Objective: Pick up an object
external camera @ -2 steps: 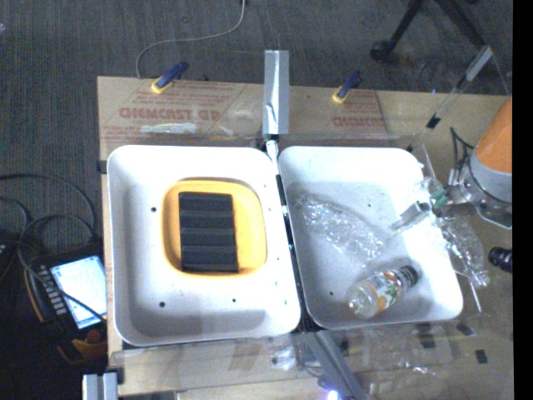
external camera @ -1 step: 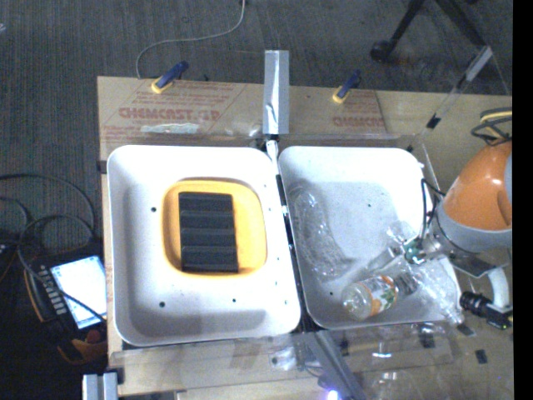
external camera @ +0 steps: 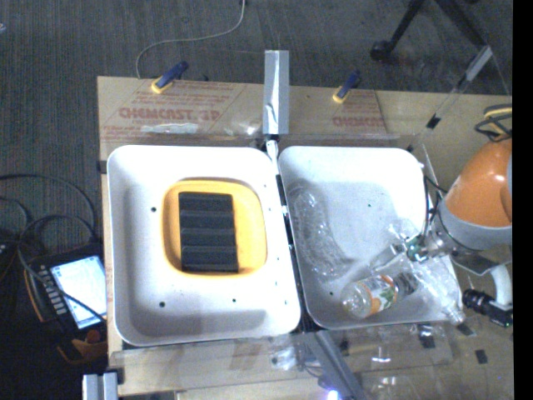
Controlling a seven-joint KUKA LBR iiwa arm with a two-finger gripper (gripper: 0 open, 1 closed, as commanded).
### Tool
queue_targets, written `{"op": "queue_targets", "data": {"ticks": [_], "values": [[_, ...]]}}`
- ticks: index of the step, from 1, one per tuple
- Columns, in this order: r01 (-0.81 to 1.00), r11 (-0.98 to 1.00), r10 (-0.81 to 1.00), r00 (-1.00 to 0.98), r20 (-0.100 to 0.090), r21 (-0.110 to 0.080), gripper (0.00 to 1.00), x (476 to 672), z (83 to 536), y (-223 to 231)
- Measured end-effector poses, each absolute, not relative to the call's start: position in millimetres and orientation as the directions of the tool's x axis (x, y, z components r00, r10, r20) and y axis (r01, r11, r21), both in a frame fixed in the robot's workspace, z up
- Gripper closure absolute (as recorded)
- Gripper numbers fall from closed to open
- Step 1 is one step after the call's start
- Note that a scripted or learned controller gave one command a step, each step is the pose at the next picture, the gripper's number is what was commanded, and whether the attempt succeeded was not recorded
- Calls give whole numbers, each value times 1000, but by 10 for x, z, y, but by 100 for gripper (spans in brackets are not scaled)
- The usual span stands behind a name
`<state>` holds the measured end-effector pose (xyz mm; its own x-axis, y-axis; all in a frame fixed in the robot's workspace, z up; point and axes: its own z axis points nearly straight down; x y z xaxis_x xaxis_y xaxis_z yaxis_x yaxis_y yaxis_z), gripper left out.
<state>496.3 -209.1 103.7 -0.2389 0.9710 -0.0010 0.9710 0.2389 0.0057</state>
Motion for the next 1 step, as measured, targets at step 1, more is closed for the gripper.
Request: {"op": "queue_targets", "data": {"ticks": [1], "values": [[974, 227, 974, -227, -1, 0, 100, 4962, 1997, -1667]]}}
